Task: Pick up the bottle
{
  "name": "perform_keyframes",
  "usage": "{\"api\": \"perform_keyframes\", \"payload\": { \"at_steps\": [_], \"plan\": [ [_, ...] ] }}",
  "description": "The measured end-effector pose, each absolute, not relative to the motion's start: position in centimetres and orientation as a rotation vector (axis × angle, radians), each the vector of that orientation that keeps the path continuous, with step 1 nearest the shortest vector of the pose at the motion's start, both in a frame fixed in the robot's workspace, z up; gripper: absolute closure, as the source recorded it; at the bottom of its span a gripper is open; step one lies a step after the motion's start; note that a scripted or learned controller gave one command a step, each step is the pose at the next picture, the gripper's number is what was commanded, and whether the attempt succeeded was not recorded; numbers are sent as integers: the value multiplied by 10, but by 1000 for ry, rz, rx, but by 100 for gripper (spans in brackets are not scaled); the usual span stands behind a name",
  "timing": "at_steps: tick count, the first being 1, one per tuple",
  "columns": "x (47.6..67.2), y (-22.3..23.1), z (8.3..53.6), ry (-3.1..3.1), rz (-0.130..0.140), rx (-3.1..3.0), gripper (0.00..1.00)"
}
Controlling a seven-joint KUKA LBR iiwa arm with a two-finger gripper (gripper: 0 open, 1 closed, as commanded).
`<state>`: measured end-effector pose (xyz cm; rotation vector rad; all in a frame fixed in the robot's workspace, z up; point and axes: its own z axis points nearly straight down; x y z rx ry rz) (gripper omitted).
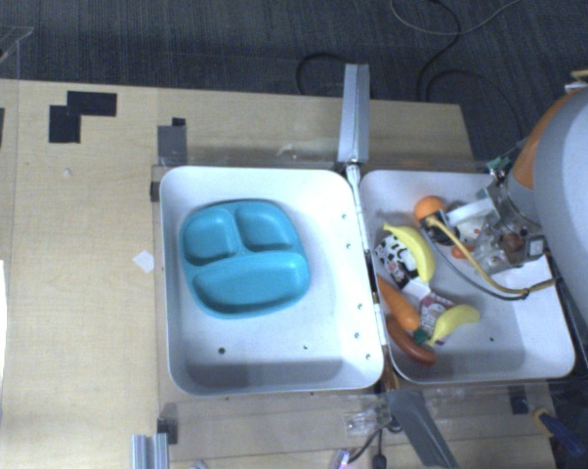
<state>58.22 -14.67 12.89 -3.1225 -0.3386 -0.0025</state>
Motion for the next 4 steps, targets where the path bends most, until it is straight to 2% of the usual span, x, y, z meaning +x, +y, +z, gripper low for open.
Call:
{"api": "perform_keyframes", "payload": {
  "at_steps": [1,2,3,4],
  "plan": [
    [609,-192,88,-338,-13,-3127,100],
    [615,-118,89,-331,-17,-3123,100],
    [655,-120,88,-332,-14,-3125,100],
    [662,-169,87,-325,-9,-3126,100]
  ]
}}
